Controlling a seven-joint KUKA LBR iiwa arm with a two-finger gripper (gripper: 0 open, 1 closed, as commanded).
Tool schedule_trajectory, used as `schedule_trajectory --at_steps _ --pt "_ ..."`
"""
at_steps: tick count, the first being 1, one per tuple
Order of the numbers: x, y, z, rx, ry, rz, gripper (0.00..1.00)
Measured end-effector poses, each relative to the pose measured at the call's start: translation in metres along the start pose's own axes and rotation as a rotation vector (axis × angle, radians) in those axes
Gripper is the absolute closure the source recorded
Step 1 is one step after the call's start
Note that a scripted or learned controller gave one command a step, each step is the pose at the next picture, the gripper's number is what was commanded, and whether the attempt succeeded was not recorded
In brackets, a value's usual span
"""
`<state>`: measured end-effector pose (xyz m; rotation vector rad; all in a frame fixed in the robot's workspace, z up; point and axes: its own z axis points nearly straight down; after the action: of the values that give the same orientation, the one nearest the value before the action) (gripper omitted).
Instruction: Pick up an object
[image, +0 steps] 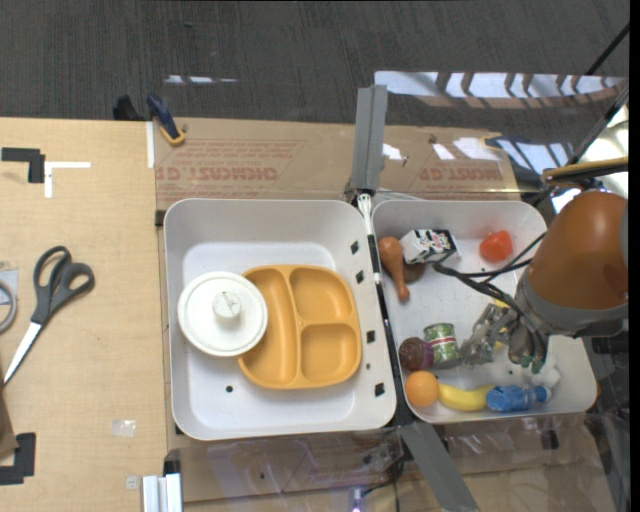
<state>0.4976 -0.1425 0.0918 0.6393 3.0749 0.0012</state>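
Observation:
The right bin (560, 385) holds several small objects. A green can (440, 342) lies beside a dark round fruit (414, 353). Along the near wall are an orange (421, 389), a banana (462, 398) and a blue bottle (516, 398). Farther back lie a brown drumstick (393, 265), a black-and-white box (430, 243) and a red tomato (496, 246). My gripper (497, 348) hangs just right of the can and above the banana and bottle. It looks open, with nothing between its fingers. The orange wrist band (590, 250) hides part of the bin's right side.
The left bin (190, 400) holds a yellow divided plate (305, 325) and a white round lid (222, 312) overlapping it. Scissors (45, 295) lie on the wooden bench at far left. Cables (470, 280) trail across the right bin.

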Motion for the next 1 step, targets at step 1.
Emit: schedule_trajectory --at_steps 1 --pt "0.0137 0.0363 0.0005 0.001 0.000 0.437 1.00"
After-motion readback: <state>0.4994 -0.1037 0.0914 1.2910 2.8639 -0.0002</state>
